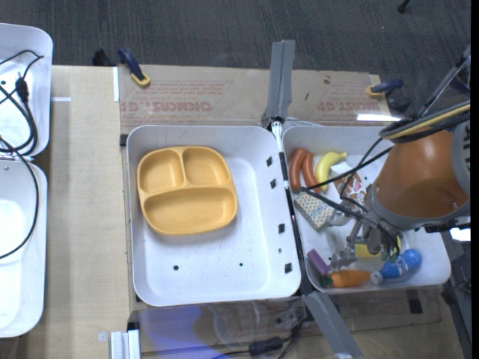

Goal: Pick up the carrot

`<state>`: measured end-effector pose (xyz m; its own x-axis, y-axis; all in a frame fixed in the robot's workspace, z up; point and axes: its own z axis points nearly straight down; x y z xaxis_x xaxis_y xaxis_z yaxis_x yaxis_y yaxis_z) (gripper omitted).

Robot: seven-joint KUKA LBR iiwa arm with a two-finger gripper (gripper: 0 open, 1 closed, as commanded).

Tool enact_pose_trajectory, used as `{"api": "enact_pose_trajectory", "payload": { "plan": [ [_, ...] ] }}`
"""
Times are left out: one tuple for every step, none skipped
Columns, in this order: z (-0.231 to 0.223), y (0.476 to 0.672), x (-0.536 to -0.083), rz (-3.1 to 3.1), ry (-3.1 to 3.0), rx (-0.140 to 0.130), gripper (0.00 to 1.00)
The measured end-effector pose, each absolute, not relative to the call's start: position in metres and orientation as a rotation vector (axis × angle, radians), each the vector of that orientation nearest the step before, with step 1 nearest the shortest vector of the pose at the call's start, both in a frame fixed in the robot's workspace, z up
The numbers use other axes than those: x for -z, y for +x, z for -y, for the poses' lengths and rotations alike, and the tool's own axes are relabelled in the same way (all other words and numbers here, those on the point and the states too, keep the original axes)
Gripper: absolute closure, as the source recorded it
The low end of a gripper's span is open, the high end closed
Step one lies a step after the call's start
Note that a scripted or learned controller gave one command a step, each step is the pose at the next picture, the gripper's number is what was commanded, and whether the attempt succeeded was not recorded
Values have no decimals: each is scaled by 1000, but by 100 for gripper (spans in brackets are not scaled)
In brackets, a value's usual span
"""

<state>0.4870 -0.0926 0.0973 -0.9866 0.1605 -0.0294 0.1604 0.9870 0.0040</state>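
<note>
carrot [350, 278] at right bin's [441, 275] front edge, purple item [316, 262] and blue bottle [400, 266] flanking it, end effector [358, 247] just above, grip state can't tell, banana [328, 166], sausages [300, 169] behind, yellow divided plate [187, 189] in left bin [217, 275], cardboard-covered worktop [224, 96], dark carpet floor [187, 13]

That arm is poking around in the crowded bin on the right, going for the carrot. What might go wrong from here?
Two risks, I'd guess. The carrot lies along the bin's near wall, with a purple piece and a blue bottle close by, so the gripper could nudge or grab a neighbour instead. Also, the carrot sits so near the wall that a finger might hit the rim and the try could slip off.
</note>
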Motion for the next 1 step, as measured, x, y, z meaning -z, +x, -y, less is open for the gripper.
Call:
{"api": "enact_pose_trajectory", "payload": {
  "plan": [
    [93,485,-105,-3110,256,-4,100]
  ]
}}
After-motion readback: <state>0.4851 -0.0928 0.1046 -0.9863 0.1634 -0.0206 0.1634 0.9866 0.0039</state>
